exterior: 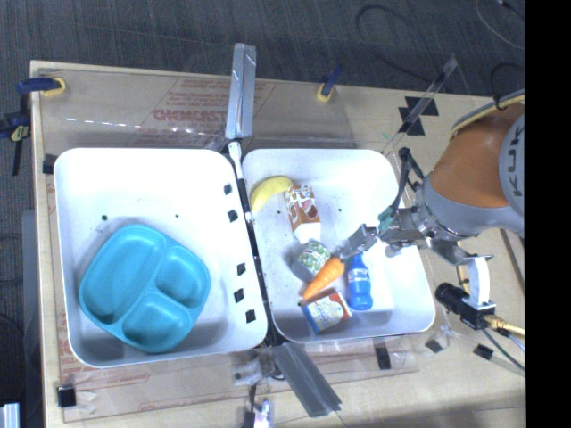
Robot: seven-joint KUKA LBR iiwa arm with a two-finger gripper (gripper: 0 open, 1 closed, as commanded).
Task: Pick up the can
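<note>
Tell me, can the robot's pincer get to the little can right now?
Probably yes, but it's tight. The pincer hangs just right of the can, whose top is uncovered. The carrot presses against it below and the carton sits just above, so they might get bumped.

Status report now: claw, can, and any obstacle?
Claw low in right bin, by blue bottle. Can free, not gripped. Carrot touches can.

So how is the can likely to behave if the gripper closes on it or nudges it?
The can looks round and rigid, so it would probably roll if nudged. Its glossy wrap may slip. The carrot touches it and may shift too. The gripper is beside it.
</note>
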